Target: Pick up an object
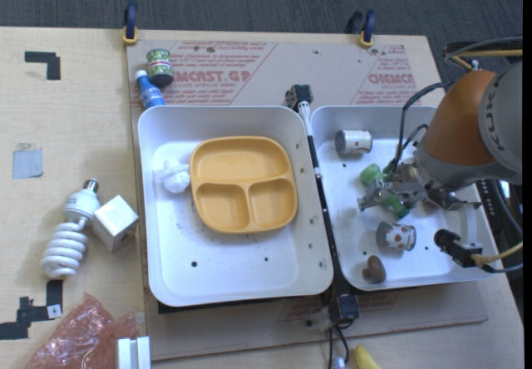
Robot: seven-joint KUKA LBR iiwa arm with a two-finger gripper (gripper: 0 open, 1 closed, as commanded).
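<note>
My gripper (376,195) hangs low over the middle of the right bin (465,276), reaching in from the right. Right beside it are a green object (370,173) on its upper left and a second green piece (398,207) just under it; I cannot tell whether either one is held. A small grey cup with red spots (396,236) stands just below the gripper. A brown lump (374,268) lies near the bin's front wall. A white cylinder (354,140) lies at the bin's back.
The left bin (233,276) holds a yellow divided tray (244,183) and a white crumpled thing (175,179). Outside the bins lie a light bulb (70,234), a white cube (115,221), a small bottle (155,76) and a pink bag (79,336).
</note>
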